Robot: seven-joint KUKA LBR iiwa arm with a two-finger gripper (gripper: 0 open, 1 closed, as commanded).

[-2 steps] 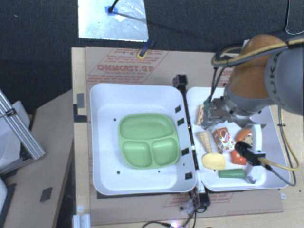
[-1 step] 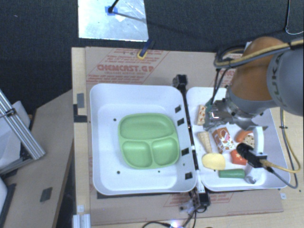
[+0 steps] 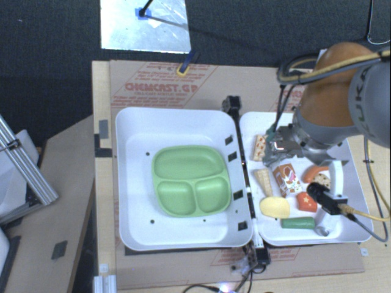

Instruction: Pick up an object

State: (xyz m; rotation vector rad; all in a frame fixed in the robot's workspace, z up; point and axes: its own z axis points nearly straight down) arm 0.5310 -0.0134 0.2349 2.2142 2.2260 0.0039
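Several toy foods lie in the right bin [image 3: 351, 227]: a tan cracker [image 3: 260, 146], a pale cone [image 3: 264, 181], a red and orange packet [image 3: 287, 177], a yellow lemon [image 3: 275, 207], a green cucumber [image 3: 298, 223], a red strawberry [image 3: 306, 201] and an orange sausage [image 3: 312, 172]. My gripper [image 3: 277, 154] hangs low over the upper left of this bin, between the cracker and the packet, just above the packet's top edge. I see nothing held in it. The arm hides the far right part of the bin.
The left bin [image 3: 131, 163] holds a green divided plate [image 3: 190, 180]. A black divider with clips [image 3: 239, 163] runs between the bins. Cardboard [image 3: 162, 84] lies under both bins, and a shiny metal sheet [image 3: 145, 17] sits beyond it.
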